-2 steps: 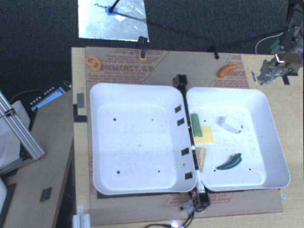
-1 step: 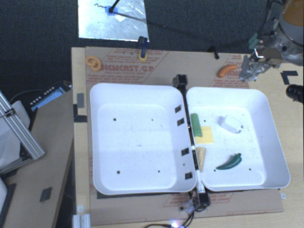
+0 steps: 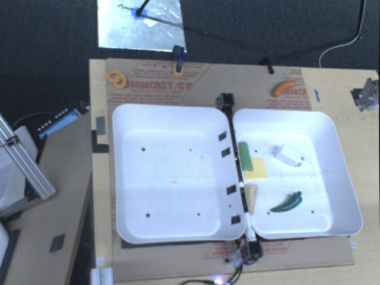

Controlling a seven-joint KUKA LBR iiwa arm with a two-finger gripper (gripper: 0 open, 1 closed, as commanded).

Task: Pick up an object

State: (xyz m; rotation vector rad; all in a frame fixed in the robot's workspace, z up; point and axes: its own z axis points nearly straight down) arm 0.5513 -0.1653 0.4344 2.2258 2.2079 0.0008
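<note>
Camera view:
Left bin (image 3: 172, 174): white, shallow, on cardboard-covered surface (image 3: 196, 82).
Right bin (image 3: 297, 177): touching the left bin along a clipped seam.
Green stick (image 3: 243, 157): by the right bin's left wall, lengthwise.
Yellow block (image 3: 256, 168): just beside the stick, on its right.
White piece (image 3: 288, 156): near the bin's middle, apart from the block.
Green pepper (image 3: 287, 202): lower right area, tilted.
Cone (image 3: 252, 197): against the left wall, below the block.
Pretzel (image 3: 117, 78): on the cardboard, beyond the left bin.
Sausage (image 3: 284, 88): on the cardboard, beyond the right bin.
Pincer (image 3: 368, 95): at right edge, off the bins; released or clenched, cannot tell.
</note>
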